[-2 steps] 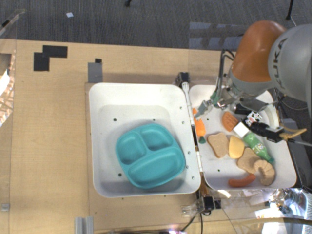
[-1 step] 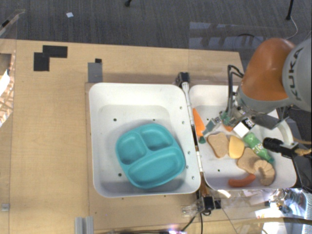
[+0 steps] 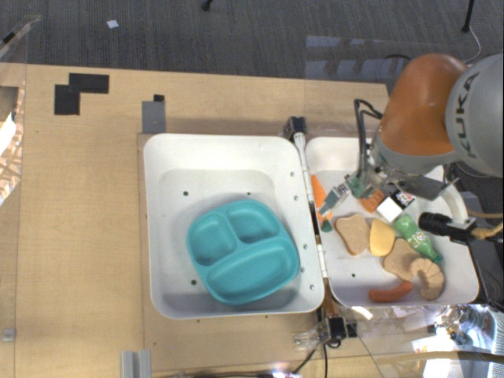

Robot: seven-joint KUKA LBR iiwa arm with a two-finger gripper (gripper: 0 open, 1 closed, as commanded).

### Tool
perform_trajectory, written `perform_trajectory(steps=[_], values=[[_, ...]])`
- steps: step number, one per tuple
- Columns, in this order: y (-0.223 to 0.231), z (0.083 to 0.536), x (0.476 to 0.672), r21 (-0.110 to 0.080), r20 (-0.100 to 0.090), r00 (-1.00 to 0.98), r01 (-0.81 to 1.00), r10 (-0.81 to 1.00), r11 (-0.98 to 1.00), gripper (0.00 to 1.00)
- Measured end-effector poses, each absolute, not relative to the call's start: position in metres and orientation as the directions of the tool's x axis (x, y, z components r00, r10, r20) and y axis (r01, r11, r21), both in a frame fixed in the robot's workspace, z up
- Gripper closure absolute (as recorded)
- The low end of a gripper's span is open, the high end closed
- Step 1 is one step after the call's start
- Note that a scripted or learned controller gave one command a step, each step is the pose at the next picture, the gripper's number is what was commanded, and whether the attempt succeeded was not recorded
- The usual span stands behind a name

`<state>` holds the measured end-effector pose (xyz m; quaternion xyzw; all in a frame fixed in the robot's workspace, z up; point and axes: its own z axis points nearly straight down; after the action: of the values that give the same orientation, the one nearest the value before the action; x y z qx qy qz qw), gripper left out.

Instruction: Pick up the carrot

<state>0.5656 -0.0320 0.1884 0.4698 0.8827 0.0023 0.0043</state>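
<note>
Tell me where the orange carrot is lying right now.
The slim orange carrot lies in the right-hand shallow white bin, against its left wall beside the divider between the bins, just left of the gripper and up-left of the tan bread slice.

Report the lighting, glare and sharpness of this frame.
Camera view: even overhead light; the teal divided plate throws a soft shadow on the left bin. Glare streaks run along the clear panels at the bottom edge. The carrot is small and soft-edged; the gripper above the right bin looks slightly blurred.

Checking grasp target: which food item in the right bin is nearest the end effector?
The carrot, orange and slim, against the bin's left wall beside the end effector. The bread slice and sausage lie farther off.
</note>
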Motion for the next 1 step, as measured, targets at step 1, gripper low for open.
perform_trajectory(steps=[1], values=[[-0.0998, 0.1116, 0.5732, -0.001, -0.002, -0.460, 0.888, 0.888, 0.460, 0.00]])
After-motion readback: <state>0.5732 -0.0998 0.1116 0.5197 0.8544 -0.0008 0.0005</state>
